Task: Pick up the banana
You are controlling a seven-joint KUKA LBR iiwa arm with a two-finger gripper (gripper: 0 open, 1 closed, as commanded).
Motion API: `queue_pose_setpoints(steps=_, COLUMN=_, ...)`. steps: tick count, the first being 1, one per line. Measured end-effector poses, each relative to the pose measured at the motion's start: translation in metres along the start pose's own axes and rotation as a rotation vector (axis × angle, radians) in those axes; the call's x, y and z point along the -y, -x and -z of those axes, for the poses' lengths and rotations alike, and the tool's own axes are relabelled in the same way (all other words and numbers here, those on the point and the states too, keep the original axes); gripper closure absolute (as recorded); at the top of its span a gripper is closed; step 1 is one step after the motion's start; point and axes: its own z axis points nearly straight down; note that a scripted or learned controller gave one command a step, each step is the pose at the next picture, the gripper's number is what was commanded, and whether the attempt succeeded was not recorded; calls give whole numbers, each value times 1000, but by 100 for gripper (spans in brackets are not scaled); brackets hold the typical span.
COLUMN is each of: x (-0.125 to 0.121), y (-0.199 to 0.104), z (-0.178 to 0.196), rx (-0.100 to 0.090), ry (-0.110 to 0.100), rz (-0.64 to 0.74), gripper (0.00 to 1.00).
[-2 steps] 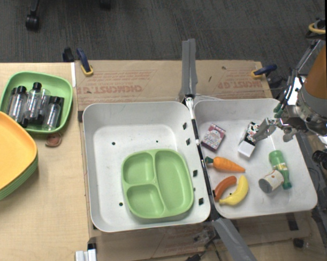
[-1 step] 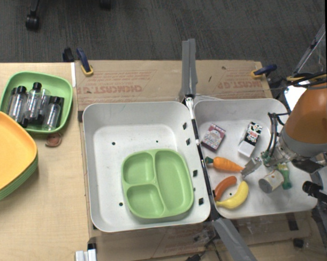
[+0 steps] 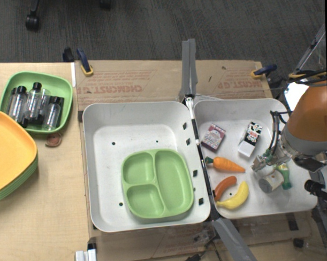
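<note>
Yellow banana [image 3: 235, 197] in right bin [image 3: 294, 203], cardboard [image 3: 130, 85] printed CHEMCRZT reversed

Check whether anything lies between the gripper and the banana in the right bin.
Nothing visible does. The gripper hangs over the right white bin, and the curved yellow banana lies to its left across bare bin floor, touching a red-orange chili-shaped toy on its far side.

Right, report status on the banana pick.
Gripper low over right bin, right of the banana, not on it. Banana lies at bin's front, untouched. Red pepper against it, carrot just behind.
</note>
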Motion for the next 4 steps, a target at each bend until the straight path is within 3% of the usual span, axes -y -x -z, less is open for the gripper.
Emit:
queue_pose_setpoints(steps=1, x=-45, y=3, z=29, rx=1, ry=0, rz=-295, gripper=100)
queue_pose_setpoints(steps=2, x=-50, y=55, z=42, rx=2, ry=0, rz=-232, gripper=100)
queue_pose_setpoints(steps=3, x=-47, y=69, z=77, rx=3, ry=0, rz=-167, gripper=100)
queue_pose_setpoints(steps=4, x=-3, y=47, z=-10, rx=-16, ry=-2, rz=-117, gripper=100)
